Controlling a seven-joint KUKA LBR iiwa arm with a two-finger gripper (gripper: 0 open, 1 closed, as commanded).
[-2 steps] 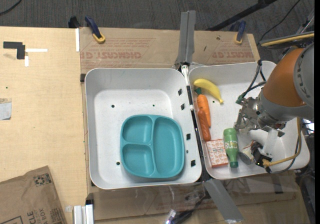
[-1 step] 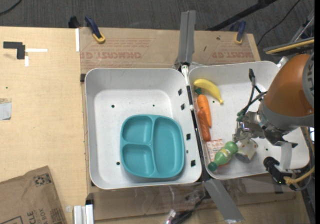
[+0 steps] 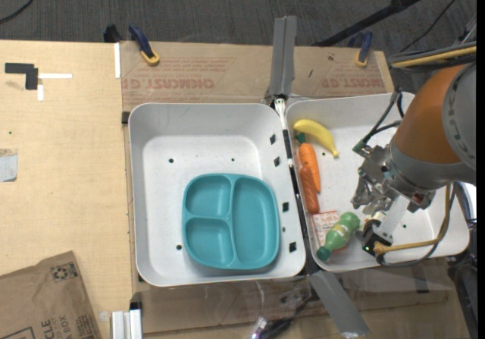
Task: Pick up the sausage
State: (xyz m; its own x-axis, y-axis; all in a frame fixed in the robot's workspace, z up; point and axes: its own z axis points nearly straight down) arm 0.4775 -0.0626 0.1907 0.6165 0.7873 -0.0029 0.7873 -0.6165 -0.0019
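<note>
Hovering over the middle of the right shallow white plastic bin (image 3: 356, 102) on the end of the grey arm with the orange band (image 3: 436, 129): the metal two-finger tool (image 3: 373, 192), pointed down and toward the near left. Cannot tell from this slanted look how far open it is; shows nothing gripped in it. Sits well to the right of the likely target, a long orange-red sausage-shaped piece (image 3: 308, 171) lying lengthwise against the left wall of that bin, running from far to near. Reads as the sausage only by judgement, since the colour and a greenish far tip could also suit a toy carrot. Lies just near of a curved yellow plastic banana (image 3: 317, 135), almost touching its stem end, and just far of a small red-and-white printed packet (image 3: 324, 220). Near that packet, a green plastic bottle (image 3: 339, 233) tilted on its side, close under the tool and likelier to be struck first if lowered from here. Being pressed to the wall leaves little room on the left side, so probably calls for a shift left and a grip across the narrow width. Left of it all, a second white bin (image 3: 151, 178) holding a teal three-compartment plastic tray (image 3: 231, 221), placed as a drop-off spot by the look of it. Both bins resting on a brown cardboard sheet (image 3: 212, 76) clamped at the far edge of the pale wooden counter (image 3: 61, 178), presumably to stop sliding.
</note>
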